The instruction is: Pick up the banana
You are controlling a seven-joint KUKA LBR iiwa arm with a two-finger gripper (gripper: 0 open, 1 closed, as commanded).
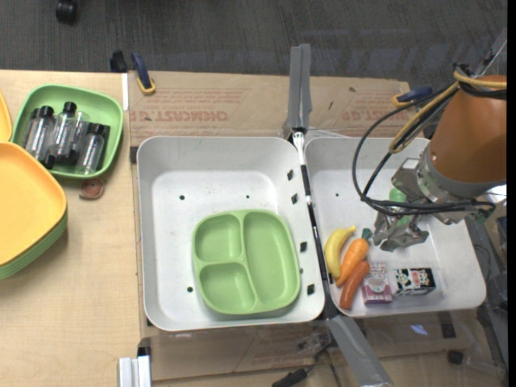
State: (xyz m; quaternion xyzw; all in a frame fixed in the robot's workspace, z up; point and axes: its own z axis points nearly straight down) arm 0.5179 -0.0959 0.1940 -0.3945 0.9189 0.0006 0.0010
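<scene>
A: Where's the two-finger gripper (401, 234)?

B: Low over the right white bin (451, 297), mid-floor. I can't tell from here whether it's open or closed, and I see nothing in it.

A: Target?

B: The small yellow curved banana (338, 247) lies by that bin's left wall, touching the orange plastic carrot (351, 258), near the gripper but apart from it. I'd call this the approach step.

A: Next?

B: Shift toward the left wall, centre over the banana, and avoid the carrot on descent.
</scene>
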